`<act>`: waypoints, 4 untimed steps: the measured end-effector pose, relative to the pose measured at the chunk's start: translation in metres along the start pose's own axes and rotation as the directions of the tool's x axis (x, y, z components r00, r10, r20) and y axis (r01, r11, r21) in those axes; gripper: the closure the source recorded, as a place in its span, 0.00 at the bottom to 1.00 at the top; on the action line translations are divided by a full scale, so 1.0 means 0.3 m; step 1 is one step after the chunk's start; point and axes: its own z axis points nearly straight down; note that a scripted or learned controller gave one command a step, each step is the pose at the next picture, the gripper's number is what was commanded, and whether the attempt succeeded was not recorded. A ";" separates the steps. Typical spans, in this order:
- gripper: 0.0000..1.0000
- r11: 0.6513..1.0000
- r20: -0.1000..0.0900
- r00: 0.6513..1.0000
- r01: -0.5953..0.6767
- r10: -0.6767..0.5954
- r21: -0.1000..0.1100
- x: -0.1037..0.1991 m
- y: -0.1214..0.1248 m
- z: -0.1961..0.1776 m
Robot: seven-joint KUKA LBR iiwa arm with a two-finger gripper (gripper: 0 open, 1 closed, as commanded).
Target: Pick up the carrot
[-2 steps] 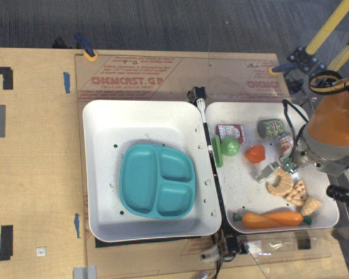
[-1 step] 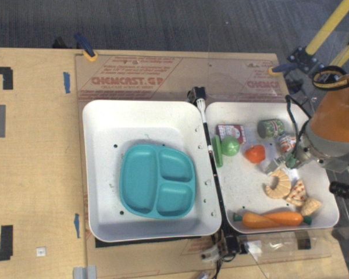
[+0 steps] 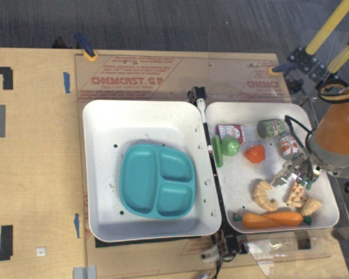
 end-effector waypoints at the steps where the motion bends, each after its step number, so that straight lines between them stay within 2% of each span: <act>1: 0.00 1.000 -0.003 1.000 0.000 0.000 0.002 0.003 -0.003 0.005; 2: 0.00 0.987 -0.003 0.987 0.158 -0.158 0.000 0.285 0.172 -0.001; 3: 0.00 0.953 -0.003 0.953 -0.302 0.302 0.003 0.004 0.368 0.008; 4: 1.00 0.954 0.005 0.954 -0.299 0.299 -0.004 -0.004 0.375 -0.038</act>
